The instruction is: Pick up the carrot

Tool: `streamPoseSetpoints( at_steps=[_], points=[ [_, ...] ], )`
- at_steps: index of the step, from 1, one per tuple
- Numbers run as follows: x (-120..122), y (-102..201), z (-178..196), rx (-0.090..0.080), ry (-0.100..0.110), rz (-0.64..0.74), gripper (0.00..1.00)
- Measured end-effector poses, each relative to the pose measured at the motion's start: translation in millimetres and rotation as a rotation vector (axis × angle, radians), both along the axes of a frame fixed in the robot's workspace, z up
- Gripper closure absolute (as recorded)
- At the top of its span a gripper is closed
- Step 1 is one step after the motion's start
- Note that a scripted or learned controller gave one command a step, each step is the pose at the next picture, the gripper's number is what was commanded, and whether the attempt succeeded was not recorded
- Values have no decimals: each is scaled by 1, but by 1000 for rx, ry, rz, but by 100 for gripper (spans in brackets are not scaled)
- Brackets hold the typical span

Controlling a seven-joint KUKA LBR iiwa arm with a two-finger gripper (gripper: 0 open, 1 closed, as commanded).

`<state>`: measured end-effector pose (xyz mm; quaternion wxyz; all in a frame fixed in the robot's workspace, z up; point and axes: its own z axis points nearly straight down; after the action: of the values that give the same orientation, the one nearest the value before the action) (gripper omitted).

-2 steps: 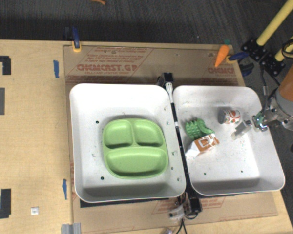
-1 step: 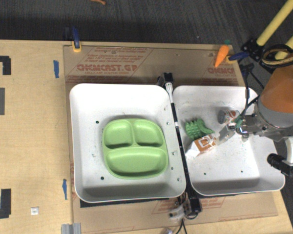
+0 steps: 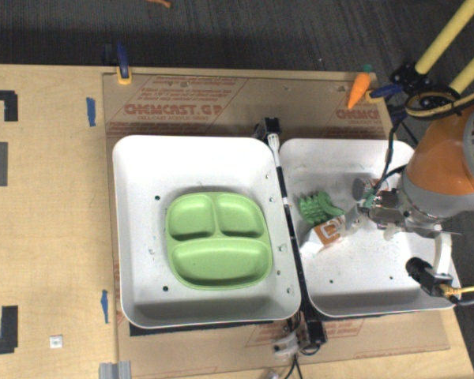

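The carrot (image 3: 359, 88) lies on the counter (image 3: 47, 212) at upper right of frame, outside both bins. The tool (image 3: 362, 205) hangs over the right bin (image 3: 363, 290), seemingly empty; its opening cannot be told. Approach stage: next move calls for travel up-frame past the rim.

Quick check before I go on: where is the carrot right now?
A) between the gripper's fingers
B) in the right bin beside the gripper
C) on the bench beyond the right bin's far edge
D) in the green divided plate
C: the carrot lies on the brown bench past the right bin, apart from the gripper.
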<state>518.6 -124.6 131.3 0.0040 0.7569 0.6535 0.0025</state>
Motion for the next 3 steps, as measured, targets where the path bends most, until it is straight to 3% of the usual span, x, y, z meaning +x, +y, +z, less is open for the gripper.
streamPoseSetpoints(
  at_steps=[1,2,3],
  points=[
    [-24,14,1,6,7,-409,0],
    [-40,-8,-9,7,12,-482,0],
    [-39,150,53,6,9,-382,0]
  ],
)
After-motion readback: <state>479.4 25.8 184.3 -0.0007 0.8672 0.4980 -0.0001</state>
